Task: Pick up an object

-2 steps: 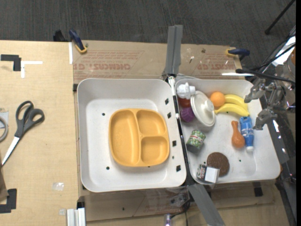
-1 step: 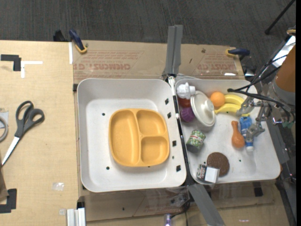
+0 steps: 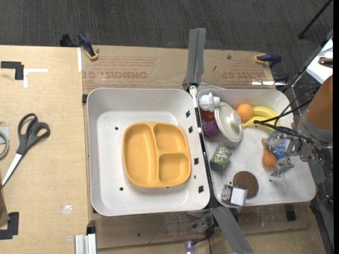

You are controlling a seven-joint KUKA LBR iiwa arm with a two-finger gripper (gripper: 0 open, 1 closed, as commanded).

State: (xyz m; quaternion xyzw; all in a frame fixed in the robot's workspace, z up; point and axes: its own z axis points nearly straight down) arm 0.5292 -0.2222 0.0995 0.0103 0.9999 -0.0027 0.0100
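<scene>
I logged the right bin [image 3: 304,192] first. At its near edge lay a small box [image 3: 233,194], its label too small to read, and a brown disc [image 3: 246,181]. The gripper [image 3: 280,155] hung low at the bin's right side, over an orange ball [image 3: 268,159] that it partly hid; I could not tell how its fingers stood. Farther back sat a can [image 3: 221,156], a metal lid [image 3: 231,121], an orange [image 3: 244,111] and a banana [image 3: 263,114]. The left bin [image 3: 100,157] held a yellow tray [image 3: 157,154].

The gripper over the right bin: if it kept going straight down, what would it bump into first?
Probably the small orange fruit right under the gripper in the right bin, though height is hard to judge from above.
</scene>
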